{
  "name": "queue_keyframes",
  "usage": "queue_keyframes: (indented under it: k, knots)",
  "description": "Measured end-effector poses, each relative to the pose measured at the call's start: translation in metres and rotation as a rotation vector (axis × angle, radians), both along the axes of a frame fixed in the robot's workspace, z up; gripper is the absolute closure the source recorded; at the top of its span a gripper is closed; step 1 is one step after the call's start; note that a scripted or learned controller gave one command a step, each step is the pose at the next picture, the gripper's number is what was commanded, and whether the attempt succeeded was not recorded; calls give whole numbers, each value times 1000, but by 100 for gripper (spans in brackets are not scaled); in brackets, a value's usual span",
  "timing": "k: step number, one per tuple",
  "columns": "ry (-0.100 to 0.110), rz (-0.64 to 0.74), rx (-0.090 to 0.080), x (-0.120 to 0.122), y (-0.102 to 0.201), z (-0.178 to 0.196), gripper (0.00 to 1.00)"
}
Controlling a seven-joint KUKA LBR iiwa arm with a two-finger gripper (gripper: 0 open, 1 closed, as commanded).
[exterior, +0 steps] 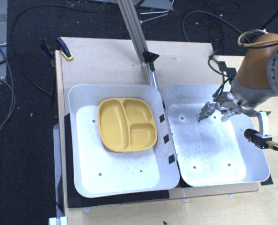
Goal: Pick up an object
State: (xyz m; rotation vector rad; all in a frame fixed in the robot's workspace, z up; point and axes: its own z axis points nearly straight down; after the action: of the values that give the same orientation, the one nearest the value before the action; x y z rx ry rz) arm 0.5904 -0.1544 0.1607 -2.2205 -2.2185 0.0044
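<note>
A yellow divided plate (128,124) with three compartments lies flat in the left white bin (92,172), toward its upper middle. My gripper (215,113) hangs over the upper part of the right white bin (214,172), far to the right of the plate. Its two fingers are spread apart with nothing between them. The grey arm with its orange band (260,64) comes in from the right edge.
A slanted metal pole (134,27) rises behind the bins and meets the bench near their shared edge. A blue and yellow clamp (64,49) sits at the bench's back left corner. Cables lie on the dark floor around the bench.
</note>
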Motion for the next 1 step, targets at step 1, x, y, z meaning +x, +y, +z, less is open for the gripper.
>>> queue_keyframes:
  k: [1]
  knots:
    - [0,3,1,1,10,-52,0]
